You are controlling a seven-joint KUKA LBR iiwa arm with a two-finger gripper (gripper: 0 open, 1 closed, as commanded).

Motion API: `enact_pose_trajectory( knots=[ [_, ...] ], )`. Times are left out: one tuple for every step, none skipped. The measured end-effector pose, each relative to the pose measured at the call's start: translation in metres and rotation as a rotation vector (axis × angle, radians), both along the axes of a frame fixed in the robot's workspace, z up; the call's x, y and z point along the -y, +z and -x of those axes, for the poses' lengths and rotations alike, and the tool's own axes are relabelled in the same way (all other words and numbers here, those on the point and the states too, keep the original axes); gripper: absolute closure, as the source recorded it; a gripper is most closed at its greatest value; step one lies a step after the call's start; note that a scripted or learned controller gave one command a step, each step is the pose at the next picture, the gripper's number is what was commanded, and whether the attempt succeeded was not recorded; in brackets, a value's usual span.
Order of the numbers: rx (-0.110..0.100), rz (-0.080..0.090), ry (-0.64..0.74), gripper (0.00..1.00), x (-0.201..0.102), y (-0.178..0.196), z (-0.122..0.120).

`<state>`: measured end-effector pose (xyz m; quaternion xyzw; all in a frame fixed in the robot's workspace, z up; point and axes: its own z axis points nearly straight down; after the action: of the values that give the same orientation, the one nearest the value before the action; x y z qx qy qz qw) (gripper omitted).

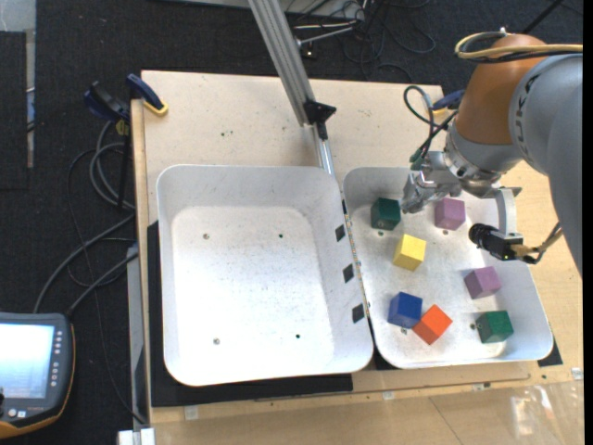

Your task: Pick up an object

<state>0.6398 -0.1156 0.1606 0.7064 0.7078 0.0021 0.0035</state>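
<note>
End effector [417,196] low in right bin [528,336], beside dark green cube [385,214]; we cannot tell its grip state.

A single fixed camera looks down from above the table [232,109] at a slant, far enough back to take in both white bins whole. The left bin [185,193] fills the middle of the view, and the right bin [533,332] sits toward 3 o'clock. The table's far edge runs across the upper part of the view toward 12 o'clock, with dark floor and cables beyond it. The grey arm with its orange band [486,100] comes in from 2 o'clock. A slim metal pole [283,49] slants down from 12 o'clock toward the gap between the bins. A handheld screen [32,364] lies at 8 o'clock.
</note>
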Motion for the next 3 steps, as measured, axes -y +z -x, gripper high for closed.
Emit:
enact_pose_trajectory(
  knots=[
    [0.002,0.001,0.000,1.00,0.004,0.064,-0.002],
    [-0.004,-0.001,0.000,1.00,0.004,0.075,-0.003],
    [-0.010,-0.004,0.005,1.00,-0.045,0.065,0.010]
  ],
)
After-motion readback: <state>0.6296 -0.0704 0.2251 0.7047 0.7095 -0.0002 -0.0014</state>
